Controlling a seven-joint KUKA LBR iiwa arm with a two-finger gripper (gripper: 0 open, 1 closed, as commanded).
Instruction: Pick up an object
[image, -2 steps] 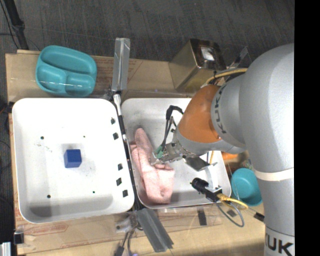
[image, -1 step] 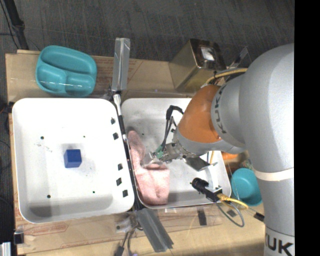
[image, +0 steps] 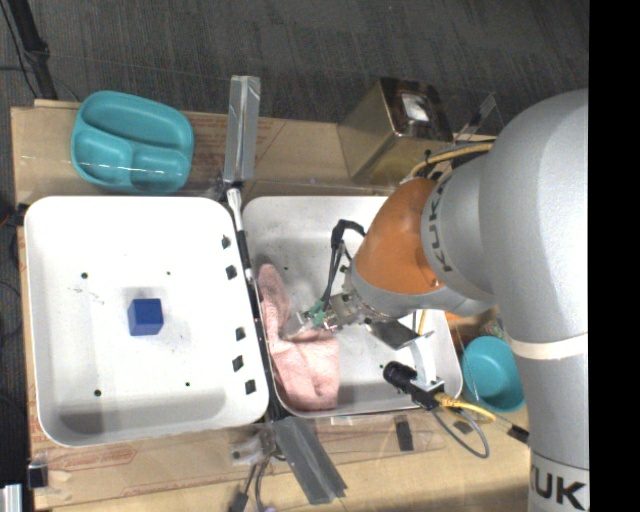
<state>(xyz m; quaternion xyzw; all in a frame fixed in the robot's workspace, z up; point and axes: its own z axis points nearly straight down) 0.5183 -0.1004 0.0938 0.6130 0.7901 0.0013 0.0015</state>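
Gripper (image: 318, 317) beside pink cloth (image: 300, 358)

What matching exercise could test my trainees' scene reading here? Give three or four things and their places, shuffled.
Things:
1. blue cube
2. pink cloth
3. teal tray
4. teal bowl

Places:
A. on the bench above the left bin
B. in the right bin, by its left wall
C. on the bench, right of the right bin
D. in the left bin

Pairs: 1-D, 2-B, 3-A, 4-C
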